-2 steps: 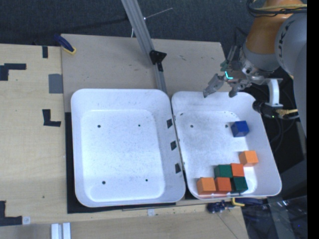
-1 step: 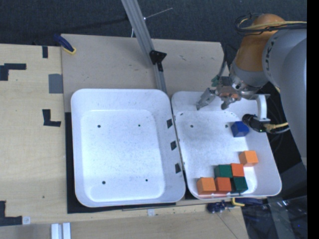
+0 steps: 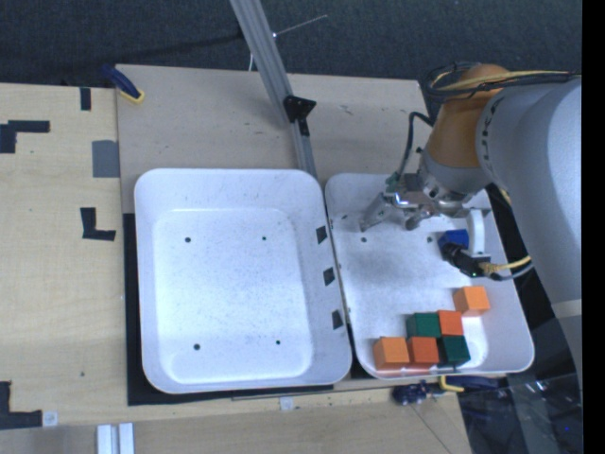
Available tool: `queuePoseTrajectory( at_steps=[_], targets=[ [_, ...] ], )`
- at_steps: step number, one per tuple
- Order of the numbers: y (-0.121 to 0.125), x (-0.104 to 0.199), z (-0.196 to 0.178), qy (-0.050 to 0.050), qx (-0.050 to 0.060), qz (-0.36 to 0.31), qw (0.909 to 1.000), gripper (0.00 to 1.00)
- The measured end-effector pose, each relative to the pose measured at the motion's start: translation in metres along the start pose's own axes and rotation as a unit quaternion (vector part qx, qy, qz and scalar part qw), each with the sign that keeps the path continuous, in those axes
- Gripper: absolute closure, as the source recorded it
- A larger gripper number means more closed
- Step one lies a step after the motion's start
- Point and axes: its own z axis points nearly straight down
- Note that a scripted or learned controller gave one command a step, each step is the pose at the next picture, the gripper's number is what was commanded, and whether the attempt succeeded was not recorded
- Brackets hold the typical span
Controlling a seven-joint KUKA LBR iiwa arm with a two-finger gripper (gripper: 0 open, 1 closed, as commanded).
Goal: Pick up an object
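Pincer low over far end of right shallow white bin, metal fingers slightly spread, nothing between them. Small orange and green blocks clustered at bin's near right corner, well apart from pincer. Left white bin alongside on bench.

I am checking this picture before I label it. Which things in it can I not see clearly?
- Hand, camera view: small and seen from above; whether it is open or shut cannot be told.
- Blue object in the right bin: partly covered by the white part on the arm, so its shape is unclear.
- Blocks at the bin's near edge: packed together, so their exact count is uncertain.
- Arm: cut off by the right edge.
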Motion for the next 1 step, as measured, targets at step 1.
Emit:
queuePoseTrajectory(
  at_steps=[1],
  targets=[
    [-0.0004, 0.0004, 0.0017, 0.000, -0.003, 0.000, 1.0000, 0.00]
  ],
)
